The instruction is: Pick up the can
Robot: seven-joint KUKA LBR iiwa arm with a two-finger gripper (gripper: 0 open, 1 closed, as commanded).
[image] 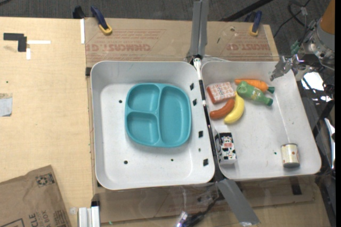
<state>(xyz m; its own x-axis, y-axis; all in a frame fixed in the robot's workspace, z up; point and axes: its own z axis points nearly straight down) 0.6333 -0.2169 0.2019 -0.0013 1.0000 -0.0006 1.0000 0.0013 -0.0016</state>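
The can (290, 155) is small and pale with silver ends. It lies on its side near the front right corner of the right bin (301, 114), apart from the other items. My gripper (282, 67) hangs over the far right corner of that bin, well behind the can and touching nothing I can see. The grey arm enters at the right edge of the camera view.
Clustered at the back of the right bin are a red-and-white pack (220, 91), a carrot (252, 83), a green bottle (254, 94), a banana (236, 110) and a sausage (221, 109). A black-and-white carton (226, 147) lies front left. The left bin (106, 130) holds a teal divided plate (159, 114).
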